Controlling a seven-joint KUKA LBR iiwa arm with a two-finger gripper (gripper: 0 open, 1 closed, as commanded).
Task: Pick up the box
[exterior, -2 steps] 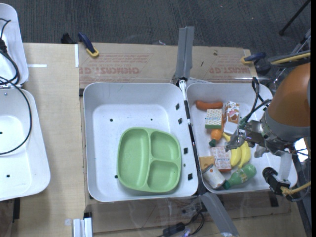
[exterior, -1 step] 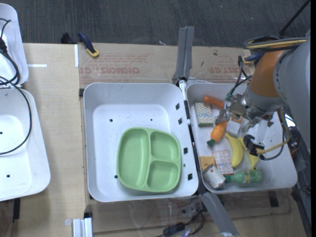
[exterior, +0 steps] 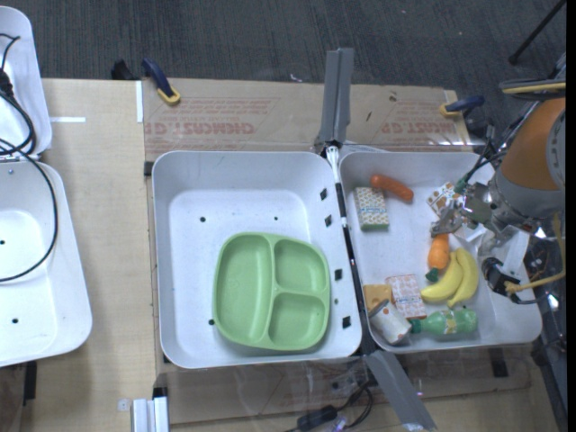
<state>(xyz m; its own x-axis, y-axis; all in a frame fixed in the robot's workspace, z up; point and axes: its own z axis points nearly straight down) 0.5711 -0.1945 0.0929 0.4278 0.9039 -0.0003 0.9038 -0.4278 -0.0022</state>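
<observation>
Reading mirrored, "CHEMCAS" marks cardboard (exterior: 229, 115); box (exterior: 371, 208) lettering illegible.

We see dark grey carpet (exterior: 270, 16) across the top, behind a pale wooden bench (exterior: 99, 151). A brown cardboard sheet (exterior: 234, 120) with reversed red lettering lies on the bench, held by blue-handled clamps (exterior: 160, 81) at its far corners. A white tub (exterior: 36, 268) with a black cable (exterior: 36, 196) looped over it sits at the bench's left edge; lighting is even and diffuse.
</observation>
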